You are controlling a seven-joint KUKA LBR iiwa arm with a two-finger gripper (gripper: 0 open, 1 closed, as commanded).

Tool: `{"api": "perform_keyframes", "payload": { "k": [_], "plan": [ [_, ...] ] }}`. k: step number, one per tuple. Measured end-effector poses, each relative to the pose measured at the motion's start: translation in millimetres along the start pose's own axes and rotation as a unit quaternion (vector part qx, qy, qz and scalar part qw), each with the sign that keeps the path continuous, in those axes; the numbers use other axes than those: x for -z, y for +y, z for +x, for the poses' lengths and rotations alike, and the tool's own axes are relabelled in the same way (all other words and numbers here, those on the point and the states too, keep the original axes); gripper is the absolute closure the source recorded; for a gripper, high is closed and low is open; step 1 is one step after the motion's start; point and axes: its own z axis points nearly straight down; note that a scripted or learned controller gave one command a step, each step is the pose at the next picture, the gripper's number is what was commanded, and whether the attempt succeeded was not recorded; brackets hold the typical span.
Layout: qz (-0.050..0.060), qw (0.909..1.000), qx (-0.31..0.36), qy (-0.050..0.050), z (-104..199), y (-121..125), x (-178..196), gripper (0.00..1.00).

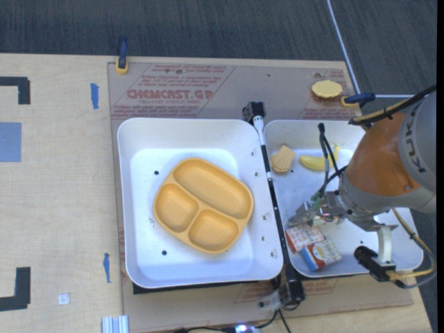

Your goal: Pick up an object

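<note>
Desk far left: light wood, black corner marks, blue tape bits, nothing else on it. A brown cardboard sheet with red print lies under both bins, a yellow clamp on its top left corner.

Left bin: white, shallow. One yellow divided plate sits in the middle, three compartments, turned at an angle.

A black rail runs between the two bins.

Right bin: a tan cracker-like piece near the top left, just beside the rail. A yellow banana-shaped piece lies right of it, partly crossed by a black cable. A small red and white carton with a blue patch lies flat near the bin's front left, tilted.

Outside the bin, on the cardboard up top, a round yellow cookie-like piece sits next to a blue clamp.

Hand is low in the right bin, at the end of the grey and orange arm coming in from the right. Its tip sits just above the carton's upper edge, touching or nearly so; can't tell which. Carton is just below and slightly right of the tip. Cracker and banana are well apart from it, toward the back. Can't tell whether the hand is released or clenched; the metal parts blur together.
</note>
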Motion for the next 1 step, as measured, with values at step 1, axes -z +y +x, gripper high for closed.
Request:
{"api": "perform_keyframes", "payload": {
  "k": [1],
  "plan": [
    [-0.001,1.0000,0.001,0.000,-4.6,-8.2,0.1,0.00]
  ]
}}
